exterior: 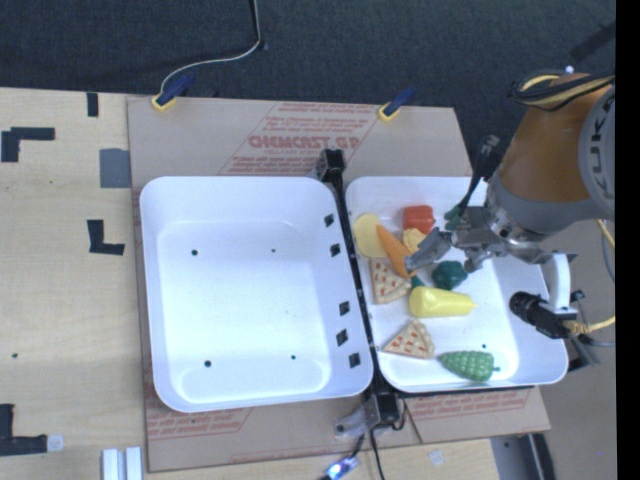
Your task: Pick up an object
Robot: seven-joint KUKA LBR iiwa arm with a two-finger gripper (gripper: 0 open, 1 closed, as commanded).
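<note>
Several toy foods crowd right bin, likely light, stiff, slick plastic. Gripper low over dark green piece mid-bin; finger spread, you cannot tell. Pinch its narrow sides.

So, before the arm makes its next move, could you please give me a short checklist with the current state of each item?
1. Gripper is over the right bin, above the pile of toy food: ok.
2. A clear target sits under it: cannot tell; the dark green piece, orange carrot and yellow pepper all crowd that spot.
3. Something is already between the fingers: cannot tell.
4. Other pieces lie apart from the gripper, such as the green vegetable and pizza slice: ok.
5. The red piece lies clear of the bin walls: ok.
</note>
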